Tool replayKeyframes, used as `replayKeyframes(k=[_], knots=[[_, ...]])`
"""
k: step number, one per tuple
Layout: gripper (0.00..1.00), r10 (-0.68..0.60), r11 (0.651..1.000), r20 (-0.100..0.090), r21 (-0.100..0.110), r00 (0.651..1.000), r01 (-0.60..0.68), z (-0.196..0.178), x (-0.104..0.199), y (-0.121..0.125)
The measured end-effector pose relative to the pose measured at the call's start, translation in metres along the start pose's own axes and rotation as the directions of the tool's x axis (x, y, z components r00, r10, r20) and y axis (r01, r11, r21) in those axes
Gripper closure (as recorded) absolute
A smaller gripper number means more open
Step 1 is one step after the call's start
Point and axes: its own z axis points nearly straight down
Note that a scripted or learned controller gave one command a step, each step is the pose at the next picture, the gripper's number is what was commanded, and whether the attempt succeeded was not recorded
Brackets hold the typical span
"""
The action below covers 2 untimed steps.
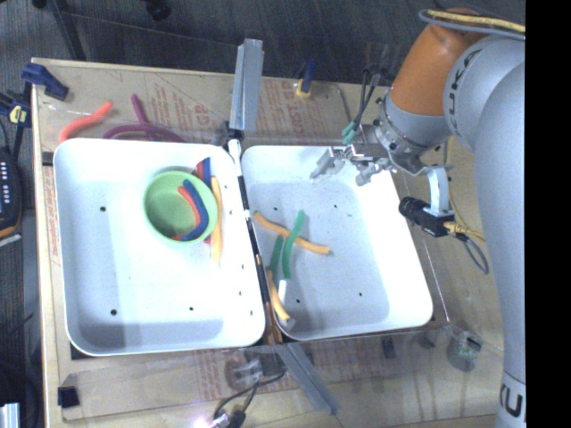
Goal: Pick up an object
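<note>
My gripper [343, 171] hangs over the far part of the right bin [393, 275], fingers spread open with nothing between them. Nearer the middle of that bin lie a green strip [288, 242] and an orange strip [290, 235] crossing each other, below and left of the gripper and apart from it. A yellowish stick [277, 300] lies along the bin's left wall.
The left bin [107, 292] holds a green bowl [174, 205] with red, blue and yellow pieces at its right rim. Behind the bins, an orange piece [85, 121] and a purple cord [143, 130] lie on the bench. A metal bar [246, 83] stands between the bins at the back.
</note>
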Motion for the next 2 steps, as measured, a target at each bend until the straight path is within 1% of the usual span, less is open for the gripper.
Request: replayKeyframes(k=[1,2], knots=[[0.00,-0.028,1.000,0.001,0.001,1.000,0.028,0.126,0.006,-0.054],[1.00,-0.033,0.999,0.003,0.003,0.999,0.033,0.115,0.005,-0.054]])
